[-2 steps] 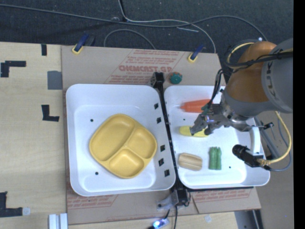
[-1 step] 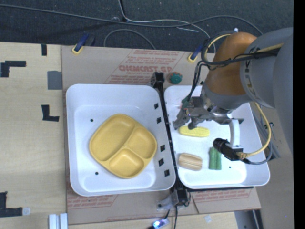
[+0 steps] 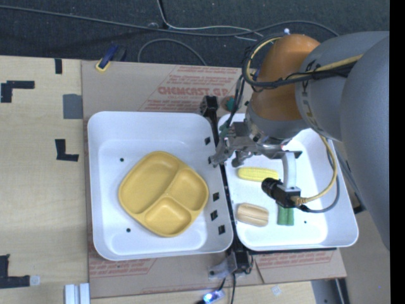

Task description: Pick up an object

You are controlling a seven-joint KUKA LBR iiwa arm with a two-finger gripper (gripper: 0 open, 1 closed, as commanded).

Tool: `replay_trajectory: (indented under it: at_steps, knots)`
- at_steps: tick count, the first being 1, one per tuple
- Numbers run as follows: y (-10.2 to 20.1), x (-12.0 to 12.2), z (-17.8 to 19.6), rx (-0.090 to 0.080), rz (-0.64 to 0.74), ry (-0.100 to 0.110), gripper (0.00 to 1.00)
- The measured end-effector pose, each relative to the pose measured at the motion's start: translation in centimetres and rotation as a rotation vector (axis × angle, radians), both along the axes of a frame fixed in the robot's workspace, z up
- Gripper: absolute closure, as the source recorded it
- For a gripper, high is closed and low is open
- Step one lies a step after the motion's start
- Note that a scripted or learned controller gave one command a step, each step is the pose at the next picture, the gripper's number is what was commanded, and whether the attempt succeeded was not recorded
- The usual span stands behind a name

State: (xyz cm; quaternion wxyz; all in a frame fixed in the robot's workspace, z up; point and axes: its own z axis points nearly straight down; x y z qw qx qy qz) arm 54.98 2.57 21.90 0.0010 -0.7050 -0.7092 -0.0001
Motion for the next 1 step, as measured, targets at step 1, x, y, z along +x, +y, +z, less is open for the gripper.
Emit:
replay_trajectory:
  at_steps: [1]
  knots:
    - [5.76,-0.57,0.58,0.0,0.002,0.001,1.0]
